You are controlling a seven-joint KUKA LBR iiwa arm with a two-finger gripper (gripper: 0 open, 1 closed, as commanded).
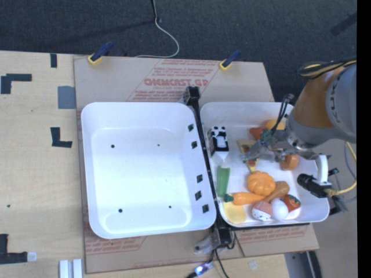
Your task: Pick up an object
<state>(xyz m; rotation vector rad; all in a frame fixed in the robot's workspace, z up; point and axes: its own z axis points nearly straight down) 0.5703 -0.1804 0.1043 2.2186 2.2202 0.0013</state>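
Gripper (262, 142): down in the right bin (232, 112), near the middle of its far half; it is small and dark against the clutter, and I cannot tell whether it has anything.
Arm (324, 112): grey with an orange band, coming in over the right bin's right edge.
Right bin: toys crowd its right and near parts.
Pumpkin (260, 182): orange, near the bin's middle, just toward the near edge from the gripper.
Carrot (246, 198): orange, lying crosswise just beside the pumpkin on its near side.
Green stick (222, 180): lying along the bin's left wall.
Black-and-white toy (218, 138): by the left wall, in the far half.
Yellow slice (234, 213): in the near left corner.
Egg (280, 209): white, at the near edge, among red and pink pieces.
Brown piece (288, 161): by the right edge, just beside the gripper.
Left bin (139, 167): white, touching the right bin along the black hinge strip.
Board (168, 80): brown cardboard under both bins, clamped at its far corners.
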